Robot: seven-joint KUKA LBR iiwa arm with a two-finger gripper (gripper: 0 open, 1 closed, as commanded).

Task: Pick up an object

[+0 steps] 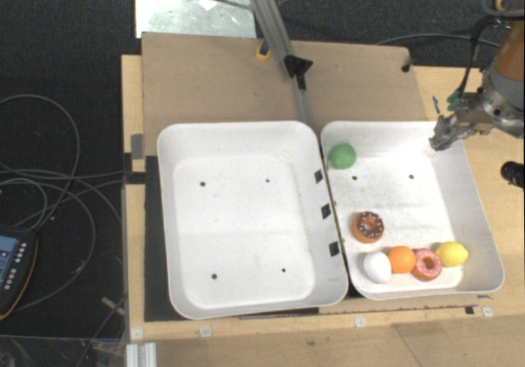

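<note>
Green ball (342, 156) at far left corner of right bin (480, 217), judged light, smooth, prone to rolling, best pinched across its middle; gripper (440, 139) near far rim, finger state indiscernible.

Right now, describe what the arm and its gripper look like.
The arm enters from the right: a grey metal wrist section with an orange band above it. Dark cables loop over its top and run down alongside it. The gripper is small, grey and metallic, with a bit of teal at its base.
</note>
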